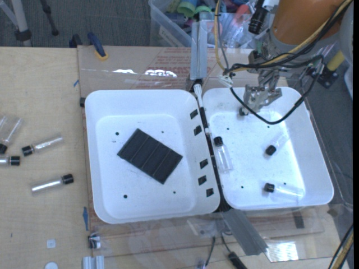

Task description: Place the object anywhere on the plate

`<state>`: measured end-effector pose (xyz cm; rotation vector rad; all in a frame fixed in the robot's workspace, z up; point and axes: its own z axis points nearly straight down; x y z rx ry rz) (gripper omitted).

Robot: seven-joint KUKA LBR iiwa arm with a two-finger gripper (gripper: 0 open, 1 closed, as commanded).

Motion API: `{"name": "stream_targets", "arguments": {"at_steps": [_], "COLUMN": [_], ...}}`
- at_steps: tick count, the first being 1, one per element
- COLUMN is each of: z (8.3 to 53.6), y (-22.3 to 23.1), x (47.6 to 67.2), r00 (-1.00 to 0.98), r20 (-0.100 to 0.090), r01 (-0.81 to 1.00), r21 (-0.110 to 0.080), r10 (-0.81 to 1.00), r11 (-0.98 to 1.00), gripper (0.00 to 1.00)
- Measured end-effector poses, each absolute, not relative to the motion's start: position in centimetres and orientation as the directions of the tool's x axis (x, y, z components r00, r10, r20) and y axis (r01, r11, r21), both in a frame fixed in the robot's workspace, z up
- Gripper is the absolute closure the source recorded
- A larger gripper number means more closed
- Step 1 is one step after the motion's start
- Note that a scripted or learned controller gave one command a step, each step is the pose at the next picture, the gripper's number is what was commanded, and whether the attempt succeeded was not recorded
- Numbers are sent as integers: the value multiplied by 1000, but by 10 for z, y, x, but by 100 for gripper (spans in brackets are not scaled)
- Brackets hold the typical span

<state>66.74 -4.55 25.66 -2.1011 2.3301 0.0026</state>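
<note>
A black ridged rectangular plate (150, 155) lies flat at a slant in the left bin (101, 108). Three clear vials with black caps lie in the right bin (314, 150): one (222, 154) by the left wall, one (276, 143) in the middle, one (283, 190) near the front. My gripper (262, 97) hangs over the far part of the right bin, above and behind the vials, with cables looped around it. Nothing shows under it.
Black clips (201, 150) line the divider between the bins. Several more vials (51, 182) lie loose on the wooden bench at the left. A clear tub of colourful items (188, 7) stands behind the bins. The arm's orange band (305, 7) looms at top right.
</note>
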Motion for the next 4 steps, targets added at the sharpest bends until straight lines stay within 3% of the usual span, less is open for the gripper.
{"name": "stream_targets", "arguments": {"at_steps": [1,2,3,4], "z": [216,186,151,158], "y": [4,50,136,220], "x": [667,667,667,667], "r00": [358,-372,178,-409], "r20": [-5,-3,-5,-9], "r01": [-934,-928,-984,-913], "r21": [-2,-1,-5,-5], "r10": [-934,-928,-984,-913], "r11": [-358,372,-178,409], "gripper": [100,100,100,100]}}
